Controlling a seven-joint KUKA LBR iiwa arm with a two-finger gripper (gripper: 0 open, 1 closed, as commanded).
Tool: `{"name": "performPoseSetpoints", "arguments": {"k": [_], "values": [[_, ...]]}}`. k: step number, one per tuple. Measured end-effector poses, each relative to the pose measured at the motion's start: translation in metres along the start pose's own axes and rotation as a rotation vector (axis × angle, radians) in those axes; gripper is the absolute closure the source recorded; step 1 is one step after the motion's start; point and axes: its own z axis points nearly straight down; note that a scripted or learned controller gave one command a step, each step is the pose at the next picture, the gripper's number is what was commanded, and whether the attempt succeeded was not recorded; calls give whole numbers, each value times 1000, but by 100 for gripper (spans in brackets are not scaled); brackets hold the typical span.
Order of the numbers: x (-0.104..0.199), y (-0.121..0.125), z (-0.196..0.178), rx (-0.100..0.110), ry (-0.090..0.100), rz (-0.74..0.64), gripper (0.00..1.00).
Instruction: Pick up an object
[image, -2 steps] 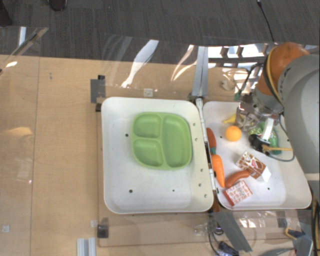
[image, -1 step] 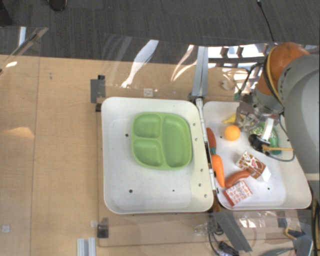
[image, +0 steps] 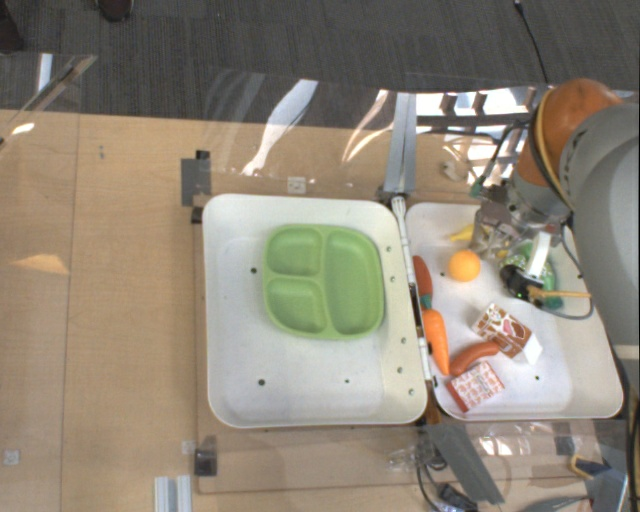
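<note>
The right bin holds the loose objects. A small orange ball lies near its back left, with a yellow piece just behind it. A carrot and a red chili lie along the bin's left wall. In front are a sausage, a brown carton and a red packet. My gripper hangs low over the back of this bin, just right of the yellow piece and above the orange ball. A green and white item lies under the wrist.
The left bin holds a green divided plate. The grey arm with its orange band covers the right bin's back right corner. A metal divider runs back between the bins.
</note>
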Motion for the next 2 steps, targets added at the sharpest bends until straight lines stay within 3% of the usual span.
{"name": "performPoseSetpoints", "arguments": {"k": [1, 2], "values": [[-2, -3, 3, 13, -3, 1, 0], [20, -13, 10, -20, 11, -234, 0]]}}
